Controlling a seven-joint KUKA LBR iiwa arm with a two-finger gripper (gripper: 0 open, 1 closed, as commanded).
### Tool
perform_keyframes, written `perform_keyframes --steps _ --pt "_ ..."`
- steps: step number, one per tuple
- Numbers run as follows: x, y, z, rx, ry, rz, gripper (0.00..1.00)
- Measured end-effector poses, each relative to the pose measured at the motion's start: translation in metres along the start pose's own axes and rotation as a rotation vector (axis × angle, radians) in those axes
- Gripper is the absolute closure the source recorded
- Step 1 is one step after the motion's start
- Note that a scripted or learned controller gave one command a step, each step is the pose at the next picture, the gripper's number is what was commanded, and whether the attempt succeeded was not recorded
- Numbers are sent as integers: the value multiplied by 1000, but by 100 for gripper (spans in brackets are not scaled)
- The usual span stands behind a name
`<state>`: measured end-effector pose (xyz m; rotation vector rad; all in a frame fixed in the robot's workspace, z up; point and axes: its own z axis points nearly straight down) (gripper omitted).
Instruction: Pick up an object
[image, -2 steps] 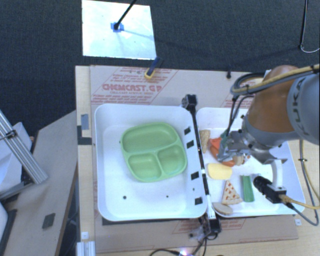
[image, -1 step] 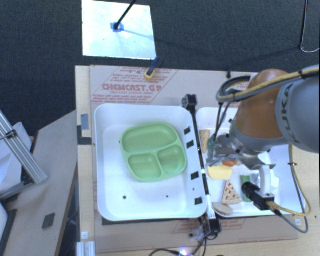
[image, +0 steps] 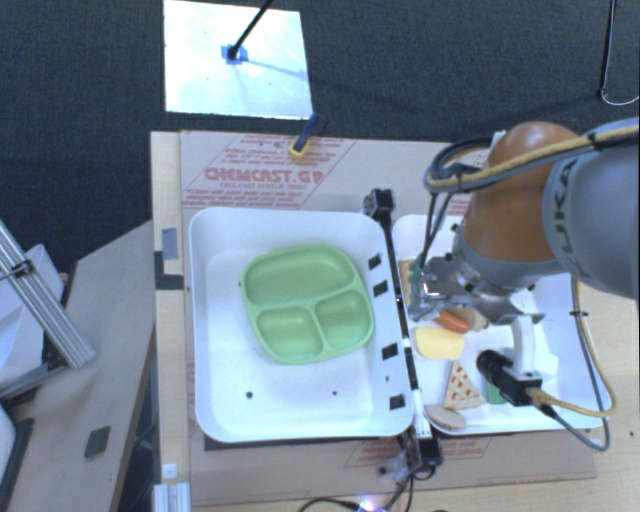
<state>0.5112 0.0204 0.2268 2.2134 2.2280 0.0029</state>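
Orange band: sitting on the grey arm (image: 590, 215), which is reaching in from the right and hanging over the right bin (image: 570, 385).
Gripper: the gripper (image: 432, 285) is hovering at the left part of the right bin, close to the divider between the bins; the wrist is covering it from above, so I cannot tell how it is set, and nothing is showing as held.
Red-orange piece: a small red-orange item (image: 455, 321) is lying just below and slightly right of the gripper, partly under the wrist.
Yellow piece: a rounded yellow item (image: 439, 343) is lying just below the gripper, touching or nearly touching the red-orange one.
Triangle slice: a triangular orange slice (image: 462, 386) with pale dots is lying further below the gripper, near the bin's front edge.
Tan piece: a flat tan item (image: 446, 417) is resting at the front left corner, furthest below the gripper.
Left bin: the left bin (image: 225, 400) is lying to the gripper's left, holding a green divided tray (image: 306, 303) well apart from the gripper.
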Motion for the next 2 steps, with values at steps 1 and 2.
perform_keyframes --steps 1,2 --pt "-9 -6 13 1 -1 6 100" --pt "-17 -4 8 1 -1 6 100"
